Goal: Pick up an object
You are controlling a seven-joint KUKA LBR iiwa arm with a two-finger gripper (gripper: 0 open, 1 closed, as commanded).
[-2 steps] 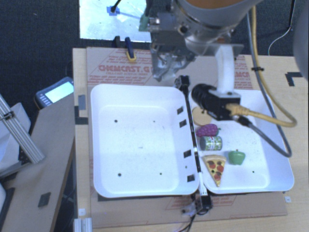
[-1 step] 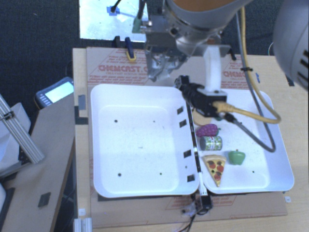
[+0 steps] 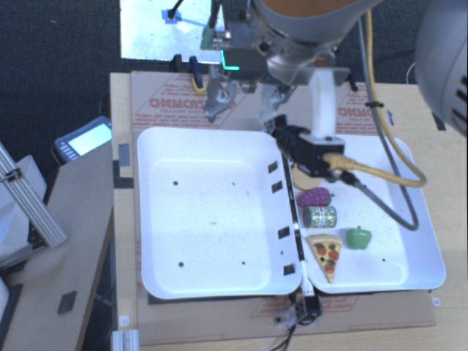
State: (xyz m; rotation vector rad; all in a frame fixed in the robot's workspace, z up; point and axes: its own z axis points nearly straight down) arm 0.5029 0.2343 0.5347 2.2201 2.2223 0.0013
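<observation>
While the gripper hangs open and empty beyond the right bin, the small can looks rigid and light. Grasp across its rounded sides, beside the purple grapes.

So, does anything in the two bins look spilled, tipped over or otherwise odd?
Only the small can in the right bin: it lies on its side. The grapes, green pepper and pizza slice beside it look fine.

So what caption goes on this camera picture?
Robot pincer hovers behind two bins; grapes, can, pepper, pizza wait.
</observation>
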